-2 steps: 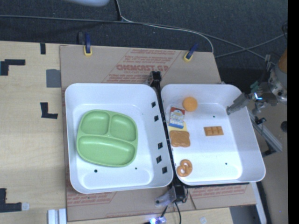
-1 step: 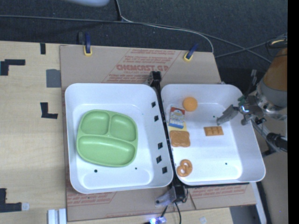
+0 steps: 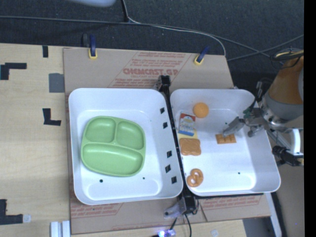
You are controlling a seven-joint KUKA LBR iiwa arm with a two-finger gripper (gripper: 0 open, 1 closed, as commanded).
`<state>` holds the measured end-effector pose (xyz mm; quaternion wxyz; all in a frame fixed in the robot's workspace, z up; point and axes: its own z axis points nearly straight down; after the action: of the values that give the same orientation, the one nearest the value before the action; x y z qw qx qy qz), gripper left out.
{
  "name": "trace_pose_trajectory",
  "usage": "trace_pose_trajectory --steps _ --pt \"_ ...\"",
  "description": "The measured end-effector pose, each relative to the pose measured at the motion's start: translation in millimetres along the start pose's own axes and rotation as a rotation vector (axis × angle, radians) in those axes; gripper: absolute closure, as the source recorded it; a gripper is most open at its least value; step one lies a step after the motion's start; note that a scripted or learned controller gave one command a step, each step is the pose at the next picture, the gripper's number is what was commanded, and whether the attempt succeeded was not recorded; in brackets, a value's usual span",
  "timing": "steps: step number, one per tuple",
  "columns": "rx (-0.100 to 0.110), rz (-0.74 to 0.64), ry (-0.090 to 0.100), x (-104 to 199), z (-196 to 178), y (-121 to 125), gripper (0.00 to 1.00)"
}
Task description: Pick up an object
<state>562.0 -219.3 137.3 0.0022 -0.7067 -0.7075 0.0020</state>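
In the right bin [image 3: 256,179] five small toy foods are seen: an orange ball [image 3: 200,109] near the far wall, a small printed packet [image 3: 186,124] just beside the divider, a tan waffle [image 3: 190,146] just below the packet, a pretzel [image 3: 195,177] nearer the front edge, and a flat orange cracker [image 3: 226,139] toward the middle of the floor. The left bin [image 3: 89,184] is occupied by a green divided plate [image 3: 113,146]. The gripper [image 3: 236,126] is seen at the bin's right side, reached in low over the floor, with its tip just above and to the right of the cracker; that piece is judged the likeliest target. The cracker is taken to be light, stiff plastic, thin and lying flat, so little is offered to the fingers except its short edges; a grasp across its narrow width, with the tips pressed close to the floor, is thought best, and a slip on the smooth white plastic is to be expected. The ball is judged apt to roll away when touched, and the pretzel, with its holes, easier to catch. The fingers appear as one dark slanted shape, and how far apart they stand cannot be told; nothing is seen held between them, and contact with the cracker cannot be confirmed
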Motion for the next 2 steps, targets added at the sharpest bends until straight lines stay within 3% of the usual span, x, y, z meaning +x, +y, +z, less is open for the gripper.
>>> trace_pose_trajectory --steps 1,2 --pt "-0.006 -0.001 -0.003 0.5 52.2 0.6 0.00" --pt "-0.009 -0.001 -0.004 0.1 38.4 1.6 1.00"
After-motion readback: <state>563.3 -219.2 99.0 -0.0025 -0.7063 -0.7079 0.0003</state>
